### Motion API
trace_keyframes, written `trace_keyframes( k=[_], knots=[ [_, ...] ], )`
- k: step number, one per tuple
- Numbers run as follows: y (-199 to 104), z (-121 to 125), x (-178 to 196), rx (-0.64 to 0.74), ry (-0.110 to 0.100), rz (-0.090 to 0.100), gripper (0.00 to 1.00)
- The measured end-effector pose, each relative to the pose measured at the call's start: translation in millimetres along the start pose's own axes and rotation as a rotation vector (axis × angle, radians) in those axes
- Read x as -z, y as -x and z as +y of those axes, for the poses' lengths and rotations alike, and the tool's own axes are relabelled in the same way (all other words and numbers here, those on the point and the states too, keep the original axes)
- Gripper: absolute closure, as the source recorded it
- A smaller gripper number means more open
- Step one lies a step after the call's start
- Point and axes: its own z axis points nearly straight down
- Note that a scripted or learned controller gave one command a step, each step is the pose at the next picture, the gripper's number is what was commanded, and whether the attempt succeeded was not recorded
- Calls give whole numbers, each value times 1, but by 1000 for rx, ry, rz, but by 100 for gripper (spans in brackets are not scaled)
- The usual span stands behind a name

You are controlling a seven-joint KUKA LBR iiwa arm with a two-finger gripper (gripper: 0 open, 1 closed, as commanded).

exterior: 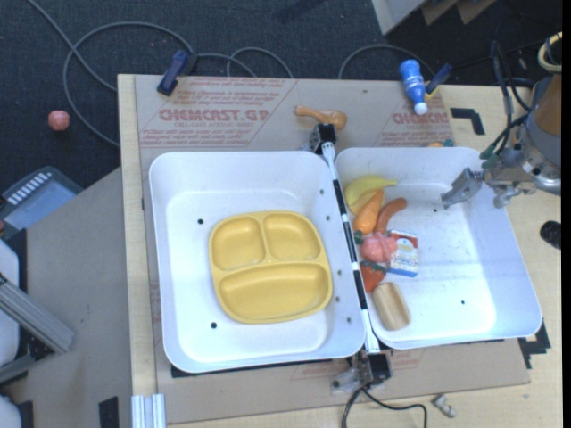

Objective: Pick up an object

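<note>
Several toy foods lie along the left side of the right bin (500,275): a yellow banana (369,187), an orange carrot-like piece (366,210), a red sausage (392,210), a pink lump (376,248), a small printed box (405,253), a red-orange piece (370,278) and a tan bread roll (391,306). My gripper (479,192) hangs over the bin's upper right part, well to the right of the foods. It is open, with nothing between its fingers (458,190).
The left bin (178,194) holds a yellow divided plate (268,266). On the board behind the bins lie a blue bottle (412,83), a blue clamp (174,71) and a brown toy (321,116). Cables trail at the far right.
</note>
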Motion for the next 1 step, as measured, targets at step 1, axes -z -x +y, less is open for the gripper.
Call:
trace_keyframes(
  k=[1],
  knots=[
    [-93,23,-38,1,-2,2,0]
  ],
)
